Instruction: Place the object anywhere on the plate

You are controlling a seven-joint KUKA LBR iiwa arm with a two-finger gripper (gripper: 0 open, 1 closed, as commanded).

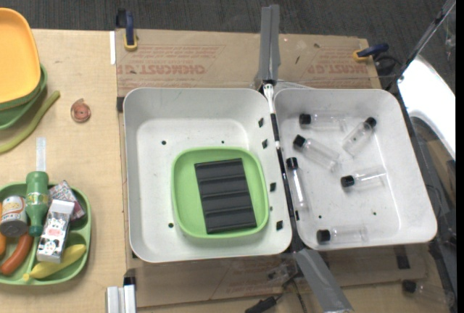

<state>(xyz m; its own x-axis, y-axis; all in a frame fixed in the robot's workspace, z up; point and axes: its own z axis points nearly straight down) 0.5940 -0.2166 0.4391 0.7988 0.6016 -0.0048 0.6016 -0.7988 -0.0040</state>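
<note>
A green square plate (185, 177) sits in the left white bin (145, 130), toward its front. A black ribbed rectangular block (225, 195) lies flat on the middle of the plate. In the right white bin (409, 188) several clear vials with black caps lie scattered: one (317, 150) near the left wall, one (360, 134) toward the back, one (362, 179) in the middle and one (341, 235) by the front wall.
A grey divider bar (270, 51) runs between the bins at the back. On the wooden table to the left are stacked yellow and green plates (16, 65) and a green tray (72, 261) of toy food. Clamps hold the cardboard (196, 61) behind the bins.
</note>
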